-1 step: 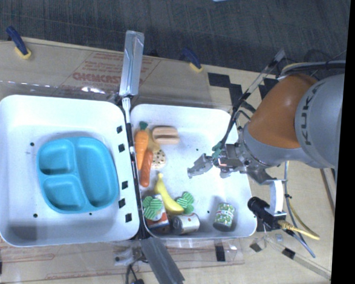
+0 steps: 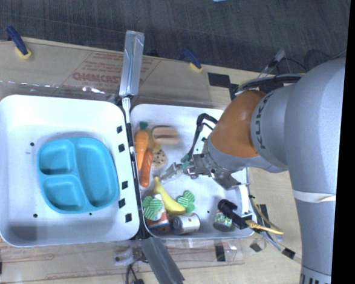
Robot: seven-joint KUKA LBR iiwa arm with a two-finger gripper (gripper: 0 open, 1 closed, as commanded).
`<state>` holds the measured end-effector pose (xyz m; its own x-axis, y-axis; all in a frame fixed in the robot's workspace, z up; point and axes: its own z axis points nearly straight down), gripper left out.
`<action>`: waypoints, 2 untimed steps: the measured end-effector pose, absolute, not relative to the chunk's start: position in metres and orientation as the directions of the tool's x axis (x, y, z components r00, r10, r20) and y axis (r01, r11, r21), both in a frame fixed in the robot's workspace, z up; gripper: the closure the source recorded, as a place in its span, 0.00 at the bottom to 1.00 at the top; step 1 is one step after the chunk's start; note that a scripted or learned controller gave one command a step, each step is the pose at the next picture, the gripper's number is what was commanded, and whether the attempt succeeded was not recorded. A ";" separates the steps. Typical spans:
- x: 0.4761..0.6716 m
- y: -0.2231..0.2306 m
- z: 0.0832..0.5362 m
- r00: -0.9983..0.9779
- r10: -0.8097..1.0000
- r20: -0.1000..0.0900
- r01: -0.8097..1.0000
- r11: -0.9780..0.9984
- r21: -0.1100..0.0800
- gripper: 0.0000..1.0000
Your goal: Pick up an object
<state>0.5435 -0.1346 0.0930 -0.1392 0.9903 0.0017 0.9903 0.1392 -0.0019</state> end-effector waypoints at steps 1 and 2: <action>0.477 -0.132 0.092 -0.139 0.990 0.001 0.990 0.139 -0.002 0.00; 0.559 -0.151 0.092 -0.195 0.981 0.001 0.981 0.195 0.000 0.00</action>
